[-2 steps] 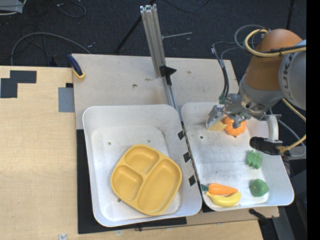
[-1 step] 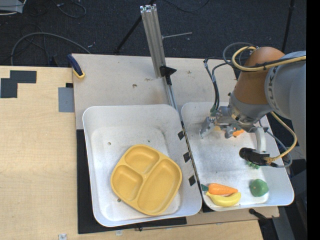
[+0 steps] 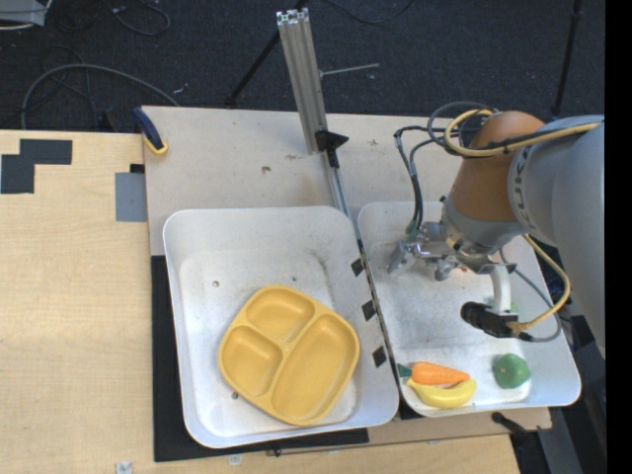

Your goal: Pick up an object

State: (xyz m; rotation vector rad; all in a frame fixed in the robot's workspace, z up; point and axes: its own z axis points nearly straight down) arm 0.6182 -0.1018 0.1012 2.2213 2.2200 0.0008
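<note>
White plastic for both bins, side by side on the counter (image 3: 227, 156). In the left bin (image 3: 188, 265): one yellow divided plate (image 3: 288, 353), flat on the floor, in the near half, well apart from everything else. In the right bin (image 3: 425, 314): an orange carrot (image 3: 438, 373), a yellow banana (image 3: 444, 393) and a green round fruit (image 3: 511, 369), all crowded against the near wall. Carrot along the banana's far side and touching it. Green fruit just to the right of that pair, apart from both. Judged as loose stock, gathered at the near edge by chance rather than by arrangement. All lying flat, none upright.

Tool (image 3: 415, 255) over the far-left part of the right bin, close to the divider between the bins, carried by the grey arm (image 3: 553, 196) reaching in from the right. Aimed down at bare bin floor. Cannot tell whether released or clenched. No item seen at the tool.

Relative position: carrot and banana nearer than the tool and slightly to its right, well apart from it. Green fruit nearer also and further right, well apart. Plate to the near left of the tool, across the divider.

Judged: pick not yet made. Likeliest candidates the carrot and banana. Calls for travel toward the near wall before any descent. Risk of a fouled grasp there, given the wall just beside them and the contact between the two.
</note>
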